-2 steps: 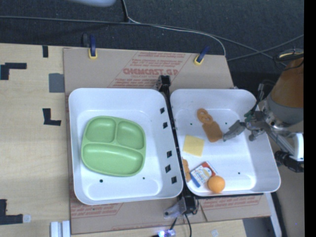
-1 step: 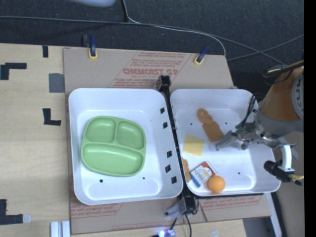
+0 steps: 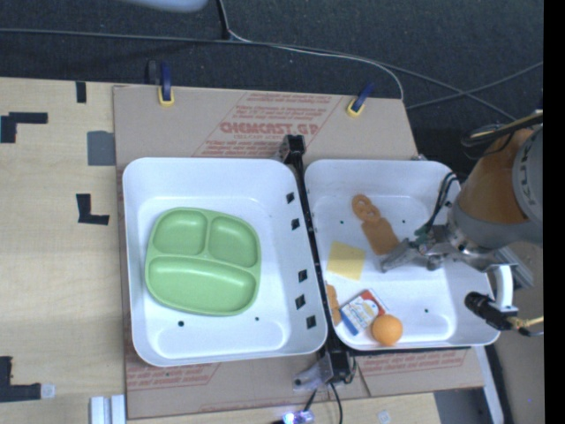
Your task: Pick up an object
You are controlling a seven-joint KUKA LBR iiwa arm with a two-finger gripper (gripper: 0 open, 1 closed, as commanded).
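Now at approach: gripper [image 3: 395, 258], finger state untellable, low in right bin [image 3: 424, 173], brown wooden piece [image 3: 375, 223] at its 11 o'clock, needing descent and closure.

The cardboard sheet [image 3: 265, 126] under the bins carries red print just behind the left bin [image 3: 212, 170]. Its largest line seems to read "CHEMCAST G.P."; the smaller red lines above and below it are too blurred to read. The small packet [image 3: 360, 312] in the right bin bears print too small to make out.
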